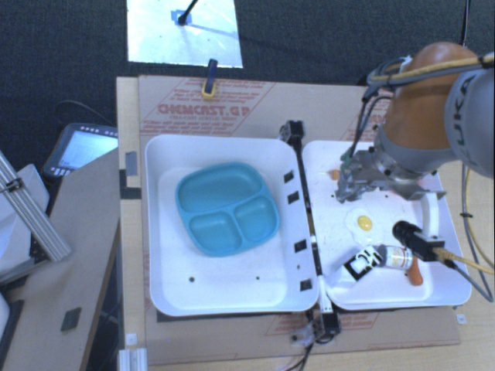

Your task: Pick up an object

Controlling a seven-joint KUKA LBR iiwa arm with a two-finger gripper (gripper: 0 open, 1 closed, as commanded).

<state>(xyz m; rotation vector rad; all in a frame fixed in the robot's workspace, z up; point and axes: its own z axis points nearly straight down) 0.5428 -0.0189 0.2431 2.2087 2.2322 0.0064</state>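
The gripper (348, 182) hangs low at 10 o'clock in the right bin (442, 287); whether it is spread or pressed together, I cannot tell. The egg (362, 223) lies flat at its 5 o'clock. The bottle (390, 257), at the bin's 6 o'clock, lies roughly along 9–3.

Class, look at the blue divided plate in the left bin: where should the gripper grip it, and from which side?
Probably the raised rim of the blue plate, at the edge nearest the arm, coming from above: it lies flat and looks too wide to span, so pinch across the thin rim.
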